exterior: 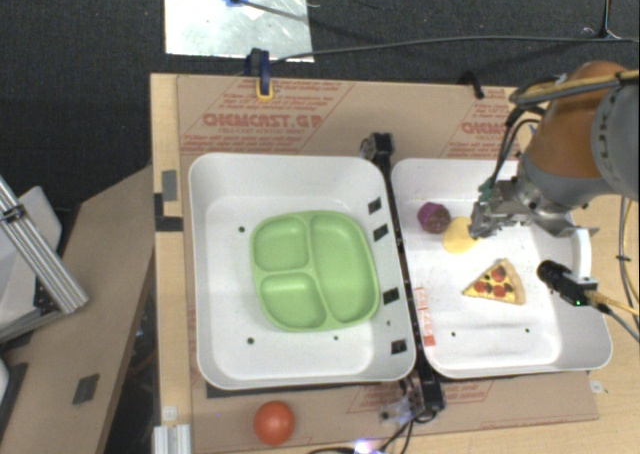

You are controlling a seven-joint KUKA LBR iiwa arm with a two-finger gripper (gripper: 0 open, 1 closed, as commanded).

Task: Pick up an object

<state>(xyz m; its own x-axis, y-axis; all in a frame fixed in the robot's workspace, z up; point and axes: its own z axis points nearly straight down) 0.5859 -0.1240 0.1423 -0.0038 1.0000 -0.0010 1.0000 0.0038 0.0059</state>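
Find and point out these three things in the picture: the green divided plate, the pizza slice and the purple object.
green divided plate (313, 271), camera view, its central ridge.
pizza slice (496, 283), camera view, its topped middle.
purple object (433, 217), camera view, its rounded top.

Two bins sit side by side. The left bin (215, 242) holds a divided tray (313, 270). In the right bin (500, 337), a ball (433, 217) lies left of a round piece (457, 236), with a pizza slice (496, 283) nearer the front.

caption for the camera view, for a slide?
Gripper poised over a yellow piece in the right bin, beside a purple ball and pizza slice.
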